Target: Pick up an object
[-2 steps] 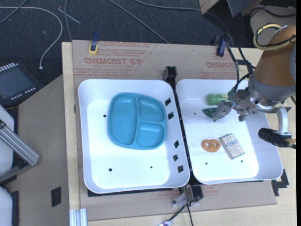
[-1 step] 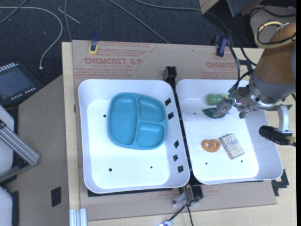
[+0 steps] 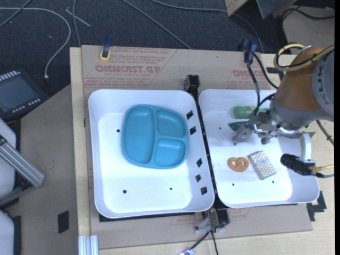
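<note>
My gripper (image 3: 252,136) hangs over the upper middle of the right bin (image 3: 226,193), open, its two grey fingers spread with nothing between them. A pale green object (image 3: 243,111) lies just beyond it near the bin's far wall. A small dark green piece (image 3: 235,125) sits by the left finger (image 3: 240,135). Nearer the front lie an orange pretzel (image 3: 238,164) and, to its right, a silver patterned packet (image 3: 262,164). Both are a little below the gripper and apart from it.
The left bin (image 3: 106,190) bears a blue divided plate (image 3: 155,136) in its upper middle. The ridge where the two bins meet (image 3: 203,147) carries several black clips. The arm's grey and orange body (image 3: 303,92) covers the right bin's far right corner.
</note>
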`<state>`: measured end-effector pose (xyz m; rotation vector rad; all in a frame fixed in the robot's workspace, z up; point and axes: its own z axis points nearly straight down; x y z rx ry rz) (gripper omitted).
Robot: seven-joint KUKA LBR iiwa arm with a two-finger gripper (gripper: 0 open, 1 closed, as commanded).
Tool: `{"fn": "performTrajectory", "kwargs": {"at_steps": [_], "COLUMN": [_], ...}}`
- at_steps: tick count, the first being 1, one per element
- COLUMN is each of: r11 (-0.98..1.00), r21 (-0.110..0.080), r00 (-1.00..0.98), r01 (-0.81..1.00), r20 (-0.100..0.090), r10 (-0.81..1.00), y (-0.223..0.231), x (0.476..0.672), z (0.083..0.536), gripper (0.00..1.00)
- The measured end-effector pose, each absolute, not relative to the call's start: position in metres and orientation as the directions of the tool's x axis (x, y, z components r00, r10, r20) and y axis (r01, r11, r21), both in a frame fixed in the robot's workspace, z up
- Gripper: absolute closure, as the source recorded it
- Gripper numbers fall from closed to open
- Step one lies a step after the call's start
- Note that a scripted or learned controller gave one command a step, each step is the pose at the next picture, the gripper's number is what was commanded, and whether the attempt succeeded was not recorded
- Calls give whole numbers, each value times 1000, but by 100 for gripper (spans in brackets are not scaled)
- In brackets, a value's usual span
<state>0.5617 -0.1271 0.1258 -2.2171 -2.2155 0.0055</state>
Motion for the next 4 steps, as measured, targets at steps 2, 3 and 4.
{"fn": "performTrajectory", "kwargs": {"at_steps": [2, 3, 4], "r11": [-1, 0, 1], "r21": [0, 6, 8], "r00": [1, 0, -1], "r01": [1000, 1000, 1000], "r20": [2, -1, -2], "r10": [1000, 1000, 1000], "y": [-127, -132, -132], "x": [563, 573, 570], "z": [96, 146, 210], "gripper": [100, 100, 100]}}
